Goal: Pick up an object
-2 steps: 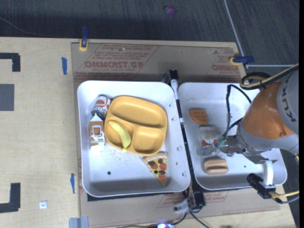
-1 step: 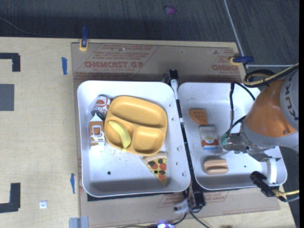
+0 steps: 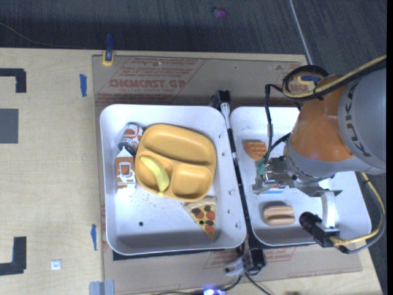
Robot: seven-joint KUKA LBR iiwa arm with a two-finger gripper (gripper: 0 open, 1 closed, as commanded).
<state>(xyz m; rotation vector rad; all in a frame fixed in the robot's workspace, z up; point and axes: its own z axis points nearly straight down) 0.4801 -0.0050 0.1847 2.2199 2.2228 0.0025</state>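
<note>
**The Arm Hung Over the Right Bin**

The big grey arm (image 3: 362,125) with its orange band reached in from the right. It hung over the right bin (image 3: 362,226). Its gripper (image 3: 270,180) was low over the middle of that bin, at the left side. I could not tell how the gripper stood, because the arm hid most of it.

The left bin (image 3: 113,183) was the fuller one. A big yellow tray with three hollows (image 3: 178,158) lay in the middle of it. A banana (image 3: 156,174) lay in the tray's near left hollow. A small box (image 3: 124,169) and a can (image 3: 130,138) were tucked at the tray's left side, the can farther back. A toy pizza slice (image 3: 204,217) lay just near the tray, at its right corner.

In the right bin, a toy hot dog (image 3: 279,214) lay just near the gripper, not touching it. A small orange waffle-like toy (image 3: 255,148) lay on the far side of the gripper, close to the bin's left wall.
</note>
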